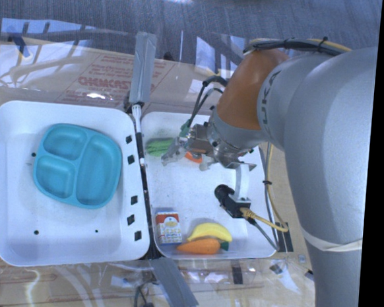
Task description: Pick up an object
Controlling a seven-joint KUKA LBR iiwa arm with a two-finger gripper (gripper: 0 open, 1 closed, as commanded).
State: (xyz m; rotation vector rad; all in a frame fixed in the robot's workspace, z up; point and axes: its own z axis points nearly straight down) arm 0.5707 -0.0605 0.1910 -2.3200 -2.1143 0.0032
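The green object [157,145] lies in the right bin [195,203] near its far left corner, an orange piece [193,157] just beside it. The tool [182,149] hangs over both; its opening cannot be told. Best to centre on one item, clear of the bin wall, before closing.

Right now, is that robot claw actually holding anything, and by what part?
It cannot be told. The gripper sits low over a green object and something orange in the right bin, but no hold is visible.
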